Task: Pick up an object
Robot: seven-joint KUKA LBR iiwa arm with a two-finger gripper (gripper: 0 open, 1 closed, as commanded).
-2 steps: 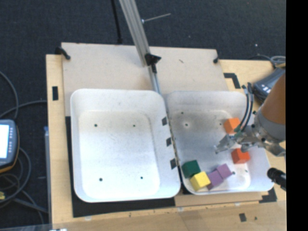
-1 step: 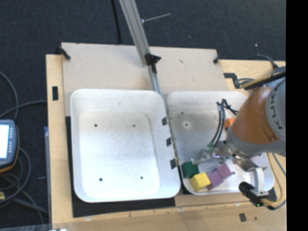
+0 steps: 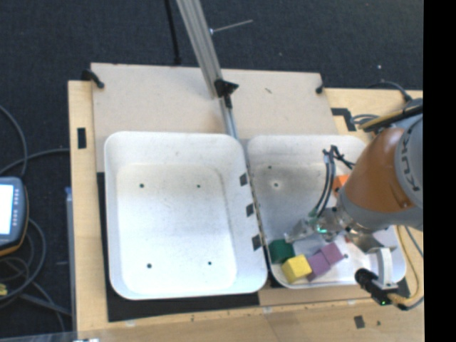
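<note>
Camera view looks down on the pale wooden tabletop (image 3: 285,98) with two shallow white bins side by side, and all the action sits in the right-hand white plastic bin (image 3: 285,169). Down in that bin's near corner three small blocks are bunched up: a dark green cube (image 3: 281,251) closest to the divider between the bins, a yellow cube (image 3: 296,268) just beside it toward the bin's front rim, and a purple block (image 3: 326,257) touching the yellow one on its far side from the divider. The grey arm with its orange band (image 3: 381,180) hangs over the same bin, covering much of its outer half. The gripper (image 3: 317,229) sits low above the bin floor, just behind the purple block and near the green cube; whether its grasping end is spread or closed I cannot tell, and nothing shows held in it. The left-hand white plastic bin (image 3: 178,212) lies across the divider.
</note>
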